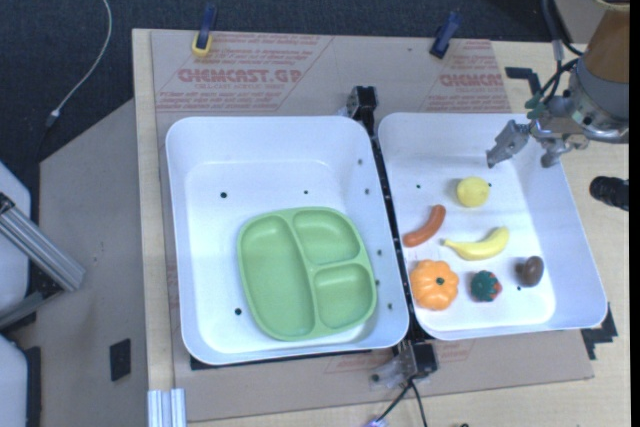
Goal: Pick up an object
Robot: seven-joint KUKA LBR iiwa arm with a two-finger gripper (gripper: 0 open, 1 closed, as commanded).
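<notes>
In the right bin [560, 215] lie a yellow lemon [472, 192], an orange-red sausage [424, 225], a yellow banana [478, 242], an orange pumpkin [434, 284], a small red and green fruit [485, 286] and a brown kiwi-like piece [530, 270]. My gripper [524, 147] hangs over the bin's far right part, up and to the right of the lemon. Its two fingers [500, 149] stand spread apart with nothing between them.
The left bin [200, 215] holds a green divided plate [305, 270]. A black clamp [362, 101] sits between the bins at the far edge. Blue [445, 35] and yellow [204, 30] clips pin the cardboard base.
</notes>
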